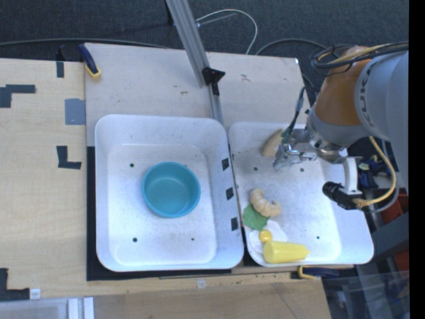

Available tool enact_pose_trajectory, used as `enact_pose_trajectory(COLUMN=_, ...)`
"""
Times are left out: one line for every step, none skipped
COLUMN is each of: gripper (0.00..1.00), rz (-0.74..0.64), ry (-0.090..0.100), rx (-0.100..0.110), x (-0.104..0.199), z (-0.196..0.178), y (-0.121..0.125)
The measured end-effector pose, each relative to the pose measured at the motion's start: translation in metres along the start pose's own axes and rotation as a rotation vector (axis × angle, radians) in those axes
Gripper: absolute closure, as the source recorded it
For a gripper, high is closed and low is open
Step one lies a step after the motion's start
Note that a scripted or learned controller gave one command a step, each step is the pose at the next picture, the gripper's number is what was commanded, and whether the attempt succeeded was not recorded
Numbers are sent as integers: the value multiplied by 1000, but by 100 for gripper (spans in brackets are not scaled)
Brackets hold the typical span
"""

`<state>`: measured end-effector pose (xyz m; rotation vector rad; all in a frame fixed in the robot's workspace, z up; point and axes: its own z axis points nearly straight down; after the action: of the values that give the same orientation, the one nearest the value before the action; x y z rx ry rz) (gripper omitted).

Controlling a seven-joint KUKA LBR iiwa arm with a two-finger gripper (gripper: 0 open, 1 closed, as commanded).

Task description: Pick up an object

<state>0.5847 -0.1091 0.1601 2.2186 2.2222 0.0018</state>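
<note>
Left bin (113,178) holds a teal bowl (172,189): rigid, likely light, take it by the rim. Right bin (345,244) holds a yellow bottle-like toy (284,250), a croissant-shaped piece (265,203) and a tan lump (271,143) just beside the gripper (289,158); probably light plastic, pinch across the narrow width. Can't tell the state of the jaws.

Bench (153,88) noted as pale and flat, bearing two shallow white bins side by side: left bin (113,178) and right bin (345,238), rims touching. Grey tape pieces (74,111) observed stuck near left edge.
</note>
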Motion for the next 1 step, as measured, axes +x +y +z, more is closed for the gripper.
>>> enact_pose_trajectory(gripper=100, rz=1, ry=-1, rx=-1, x=-4, z=-44, y=-3)
